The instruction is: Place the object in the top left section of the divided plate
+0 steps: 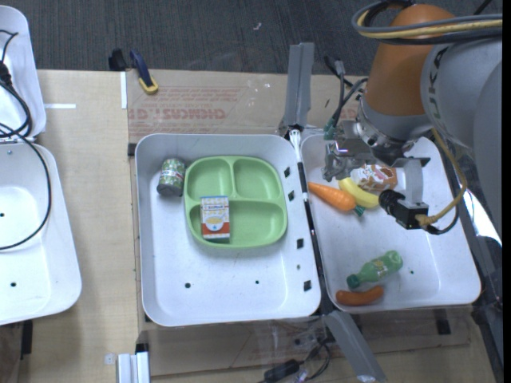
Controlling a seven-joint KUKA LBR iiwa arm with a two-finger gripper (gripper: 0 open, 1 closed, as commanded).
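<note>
I see the gripper (pixel 339 164) low over the far left corner of the right bin (pixel 447 294), close to its left wall. I cannot tell whether it is spread or closed. A carrot (pixel 331 196) and a banana (pixel 359 194) lie just near of it, touching each other. A green bottle (pixel 375 268) and a red sausage (pixel 361 296) sit by the near rim, with bare floor between the two groups.

In the left bin (pixel 223 294), the green divided plate (pixel 275 234) has a small carton (pixel 215 218) in its near left part. A can (pixel 170 176) lies just beside its left edge. The far left section looks open.
</note>
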